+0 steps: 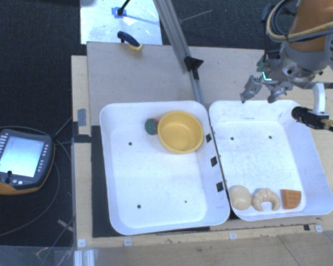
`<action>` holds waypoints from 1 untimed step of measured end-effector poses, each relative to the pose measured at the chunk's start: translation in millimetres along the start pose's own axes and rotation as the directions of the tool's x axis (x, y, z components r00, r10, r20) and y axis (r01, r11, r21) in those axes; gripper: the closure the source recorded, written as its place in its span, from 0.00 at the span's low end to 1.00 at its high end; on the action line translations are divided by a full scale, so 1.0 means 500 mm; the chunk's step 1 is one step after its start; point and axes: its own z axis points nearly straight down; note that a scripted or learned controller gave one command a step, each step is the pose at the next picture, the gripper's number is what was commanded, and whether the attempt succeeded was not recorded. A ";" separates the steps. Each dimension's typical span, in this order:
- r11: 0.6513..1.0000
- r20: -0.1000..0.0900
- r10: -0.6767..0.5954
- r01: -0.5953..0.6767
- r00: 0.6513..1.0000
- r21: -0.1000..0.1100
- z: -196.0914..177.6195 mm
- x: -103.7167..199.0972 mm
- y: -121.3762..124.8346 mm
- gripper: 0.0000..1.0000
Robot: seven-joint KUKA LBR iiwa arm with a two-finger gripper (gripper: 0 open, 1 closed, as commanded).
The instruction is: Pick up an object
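My gripper (261,95) hangs over the far rim of the right bin (266,148), its two fingers spread open with nothing between them. Along that bin's near edge lie a pale round bun (240,197), a curled croissant (266,199) and an orange wedge (291,198), side by side. In the left bin (150,193) a yellow bowl (180,132) stands near the far right corner, and a small dark green object (150,126) touches its left side.
A black cable connector (305,116) hangs over the right bin's far right rim. A metal pole (175,32) slants across the bench behind the bins. A teach pendant (19,159) lies off the bench at the left.
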 end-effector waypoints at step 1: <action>1.000 0.000 0.000 0.000 1.000 0.000 0.000 0.000 0.000 0.00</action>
